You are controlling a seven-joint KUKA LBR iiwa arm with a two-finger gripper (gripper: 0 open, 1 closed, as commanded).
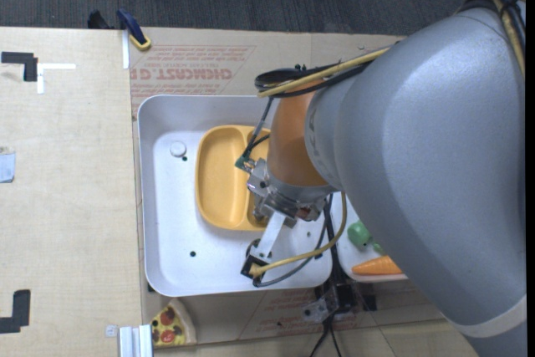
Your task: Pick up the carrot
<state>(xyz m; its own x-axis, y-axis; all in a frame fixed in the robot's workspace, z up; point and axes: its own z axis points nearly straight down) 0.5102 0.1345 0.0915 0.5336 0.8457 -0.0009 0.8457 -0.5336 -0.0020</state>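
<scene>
The orange carrot (378,267) lies in the right bin, at its near side, partly under the big grey arm. A small green piece (359,234) sits just above it; I cannot tell whether it belongs to the carrot. My gripper (277,205) hangs over the left bin (167,263), below the orange wrist band, at the right edge of a yellow oval dish (219,180). It is well left of the carrot and not touching it. The wrist hides what lies under the gripper.
The arm covers most of the right bin. A small white disc (177,150) lies in the left bin's far left corner. A toy pizza slice (167,327) rests outside the bin at the front left. A blue and yellow tool (134,29) lies on the bench behind.
</scene>
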